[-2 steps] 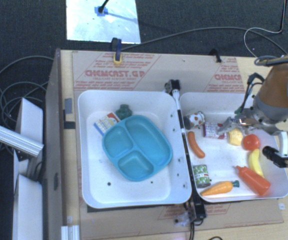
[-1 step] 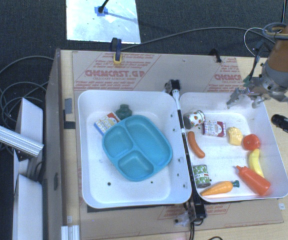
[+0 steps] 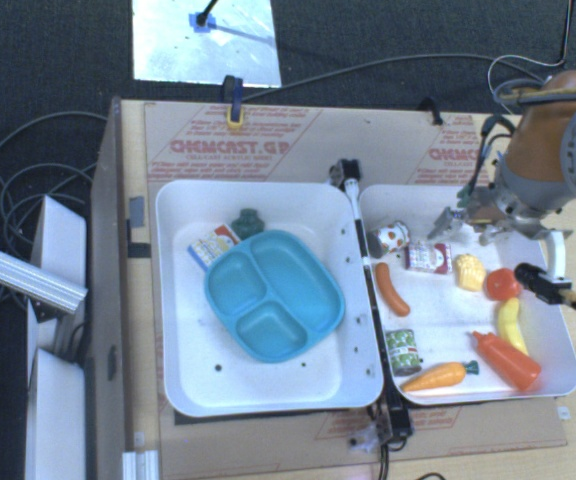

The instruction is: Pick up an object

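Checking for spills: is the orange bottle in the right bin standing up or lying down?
Lying down. The orange bottle rests on its side on the floor of the right bin, near the front right corner, its cap pointing left toward the carrot.

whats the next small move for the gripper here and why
Probably a short drop straight down toward the red-and-white packet. The gripper hangs over the right bin, just up-view of that packet, and nothing shows between its fingers. The packet lies apart from the hot dog and the corn, so it looks like the nearest uncrowded pick.
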Tool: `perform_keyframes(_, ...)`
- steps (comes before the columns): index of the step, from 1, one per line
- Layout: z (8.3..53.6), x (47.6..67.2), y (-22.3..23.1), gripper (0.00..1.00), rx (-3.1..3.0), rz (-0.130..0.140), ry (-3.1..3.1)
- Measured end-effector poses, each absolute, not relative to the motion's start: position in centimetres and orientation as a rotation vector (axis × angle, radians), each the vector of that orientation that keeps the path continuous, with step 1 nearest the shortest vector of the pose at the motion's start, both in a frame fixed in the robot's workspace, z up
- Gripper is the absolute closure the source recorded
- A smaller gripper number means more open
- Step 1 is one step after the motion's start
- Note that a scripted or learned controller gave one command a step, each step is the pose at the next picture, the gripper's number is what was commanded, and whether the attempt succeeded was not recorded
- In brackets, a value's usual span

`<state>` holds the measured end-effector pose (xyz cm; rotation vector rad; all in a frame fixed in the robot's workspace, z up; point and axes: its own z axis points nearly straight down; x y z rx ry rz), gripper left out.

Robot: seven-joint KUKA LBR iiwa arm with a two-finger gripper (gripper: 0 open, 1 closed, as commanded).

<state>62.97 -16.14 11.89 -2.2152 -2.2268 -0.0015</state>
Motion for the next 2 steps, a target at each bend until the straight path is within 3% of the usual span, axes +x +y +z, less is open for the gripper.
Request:
perform_keyframes(1, 17.2, 67.0, -18.1, 0.0, -2.22, -0.004, -2.231)
perform_keyframes(2, 9.0, 61.7, -17.4, 0.0, -2.225, -0.01, -2.23)
